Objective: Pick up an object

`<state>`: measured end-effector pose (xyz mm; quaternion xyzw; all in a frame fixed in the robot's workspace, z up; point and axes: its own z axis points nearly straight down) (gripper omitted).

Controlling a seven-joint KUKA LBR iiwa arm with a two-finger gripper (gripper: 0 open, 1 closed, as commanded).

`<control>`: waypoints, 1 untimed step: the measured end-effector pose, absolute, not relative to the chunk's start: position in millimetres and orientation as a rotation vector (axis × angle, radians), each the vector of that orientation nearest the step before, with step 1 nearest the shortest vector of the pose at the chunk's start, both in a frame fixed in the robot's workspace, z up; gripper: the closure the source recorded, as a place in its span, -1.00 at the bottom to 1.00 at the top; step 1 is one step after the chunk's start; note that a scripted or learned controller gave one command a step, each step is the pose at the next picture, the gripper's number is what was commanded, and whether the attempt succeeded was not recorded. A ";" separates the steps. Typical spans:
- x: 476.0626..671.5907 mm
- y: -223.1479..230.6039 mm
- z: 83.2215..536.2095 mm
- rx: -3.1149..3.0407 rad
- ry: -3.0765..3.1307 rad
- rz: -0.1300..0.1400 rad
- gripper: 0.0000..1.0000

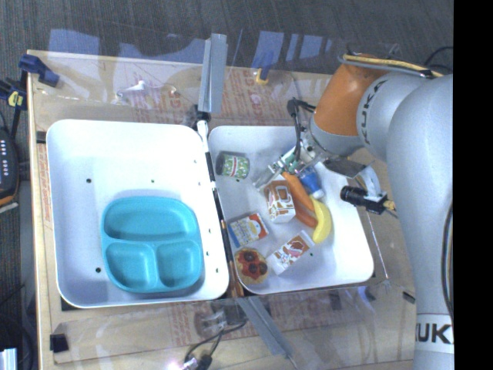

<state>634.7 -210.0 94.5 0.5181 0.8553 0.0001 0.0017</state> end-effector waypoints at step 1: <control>636.1 -209.7 105.9 1.621 2.684 0.001 1.00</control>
